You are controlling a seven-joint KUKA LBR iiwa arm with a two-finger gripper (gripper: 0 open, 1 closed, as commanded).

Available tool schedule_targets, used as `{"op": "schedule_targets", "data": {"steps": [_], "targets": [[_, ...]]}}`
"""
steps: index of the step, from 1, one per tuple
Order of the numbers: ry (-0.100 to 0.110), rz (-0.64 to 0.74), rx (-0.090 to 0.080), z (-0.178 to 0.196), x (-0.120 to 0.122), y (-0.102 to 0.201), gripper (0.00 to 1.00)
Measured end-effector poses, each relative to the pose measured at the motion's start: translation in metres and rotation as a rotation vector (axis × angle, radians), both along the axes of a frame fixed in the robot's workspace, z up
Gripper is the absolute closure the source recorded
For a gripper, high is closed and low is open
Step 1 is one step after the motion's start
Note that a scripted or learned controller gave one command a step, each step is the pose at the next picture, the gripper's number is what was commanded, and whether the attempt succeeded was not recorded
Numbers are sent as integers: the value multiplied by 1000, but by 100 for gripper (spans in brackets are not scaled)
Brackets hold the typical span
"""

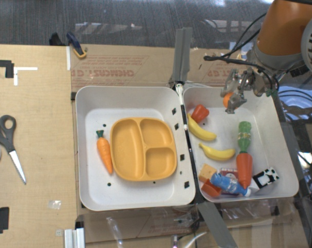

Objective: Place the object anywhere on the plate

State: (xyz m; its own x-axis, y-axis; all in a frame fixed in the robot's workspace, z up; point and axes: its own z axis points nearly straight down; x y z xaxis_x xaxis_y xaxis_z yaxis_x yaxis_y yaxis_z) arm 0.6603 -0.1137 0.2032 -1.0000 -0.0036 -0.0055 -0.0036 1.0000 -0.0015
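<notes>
Plate (143, 149): yellow-orange, rounded-rectangle, three compartments, one long section on its left side and two smaller ones on the right. Sits flat near the middle of the left bin (89, 154), nothing lying in any compartment. A small carrot (104, 151) with a green top lies on the bin floor just beside the plate's left edge, lengthwise along it.

Tool (233, 98): at the end of the grey arm with its orange band (285, 27), above the upper part of the right bin (286, 138). A small orange piece (227, 99) shows at the finger area; whether it is clamped between the fingers or merely behind them cannot be told, and the finger spacing cannot be read through the cables and metal parts.

Right bin contents: a red pepper-like item (200, 112) near the upper left, touching the top of one banana (200, 130); a second banana (218, 152) lower and toward the centre. A green item (244, 135) stands end to end with a larger carrot (244, 169) along the right side. At the lower edge: an orange block (207, 172), a red piece (210, 189), a blue-and-red packet (229, 184), and a black-and-white object (265, 178), clustered close together.

Worktop (29, 154): pale wood, with scissors (10, 143) at the far left, well apart from both bins.
</notes>
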Motion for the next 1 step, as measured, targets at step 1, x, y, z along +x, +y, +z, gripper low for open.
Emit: {"op": "schedule_targets", "data": {"steps": [1], "targets": [[3, -3, 2, -7, -26, 72, 100]]}}
